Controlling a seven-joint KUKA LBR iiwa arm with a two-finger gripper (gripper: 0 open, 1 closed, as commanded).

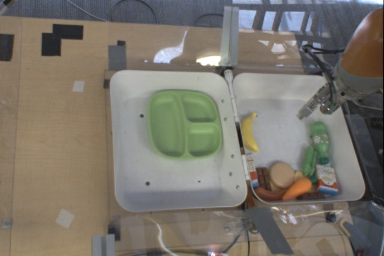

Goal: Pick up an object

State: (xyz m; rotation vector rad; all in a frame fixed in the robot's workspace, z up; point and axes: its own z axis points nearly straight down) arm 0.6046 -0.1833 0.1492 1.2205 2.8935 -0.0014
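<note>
Divided plate [183, 123] in left bin [129, 189]; banana [249, 132] in right bin [276, 90].

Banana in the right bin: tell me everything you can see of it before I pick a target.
The banana is a small yellow toy-looking piece, smooth and plastic in look, curved, with a darker tip at its upper end. It lies flat on the floor of the right bin, close along the bin's left wall, running lengthwise up the view. It lies apart from the pile of toy food at the bin's lower edge, and nothing appears to rest on it.
</note>
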